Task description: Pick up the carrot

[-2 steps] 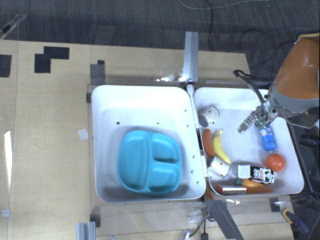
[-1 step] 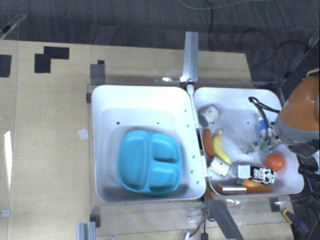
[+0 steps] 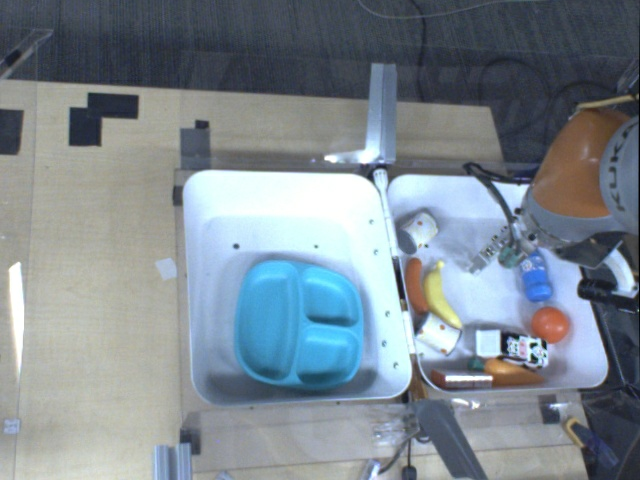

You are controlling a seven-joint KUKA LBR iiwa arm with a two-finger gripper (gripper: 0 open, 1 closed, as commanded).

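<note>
The carrot [image 3: 512, 373] is orange with a small green end. It lies flat along the front wall of the right bin [image 3: 470, 193], below a white box [image 3: 487, 342] and a black-and-white block [image 3: 525, 350]. My gripper [image 3: 487, 254] hangs over the middle of the right bin, well behind the carrot and apart from it. It sits just left of a blue bottle [image 3: 537, 278]. Nothing shows in the gripper.
The right bin also holds a banana [image 3: 441, 295], a red sausage-shaped piece [image 3: 413, 282], two white cups [image 3: 420, 230] [image 3: 438, 335], an orange ball [image 3: 550, 323] and a red-and-white stick [image 3: 455, 378]. A blue divided plate [image 3: 298, 320] lies in the left bin [image 3: 220, 218].
</note>
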